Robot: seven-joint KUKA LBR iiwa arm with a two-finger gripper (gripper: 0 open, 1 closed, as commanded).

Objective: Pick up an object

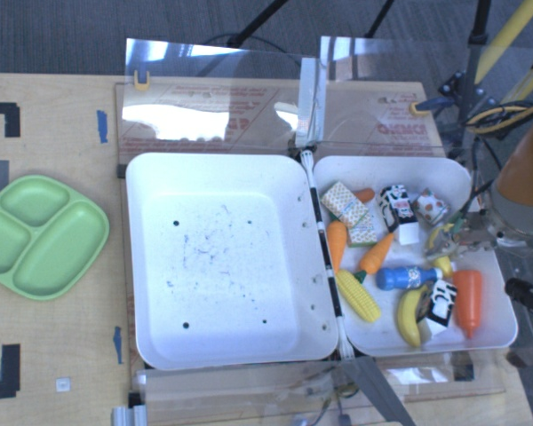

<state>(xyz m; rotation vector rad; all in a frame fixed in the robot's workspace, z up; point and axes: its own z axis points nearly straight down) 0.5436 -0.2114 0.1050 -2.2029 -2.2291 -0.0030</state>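
The counter [53,114] carries a left bin [218,256], a right bin [493,327] and a green plate [40,235] at its left edge. Toys are piled in the right bin. The gripper [466,229] is seen at that bin's right wall; whether the jaws are apart cannot be told. The corn [358,295], near the front-left corner, is judged light, stiff and best taken across its middle.

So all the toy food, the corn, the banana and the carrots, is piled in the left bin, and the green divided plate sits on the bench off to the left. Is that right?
Not quite. The camera view shows the corn, banana and carrots piled in the right bin, not the left bin. The green divided plate does sit on the bench, off to the left.
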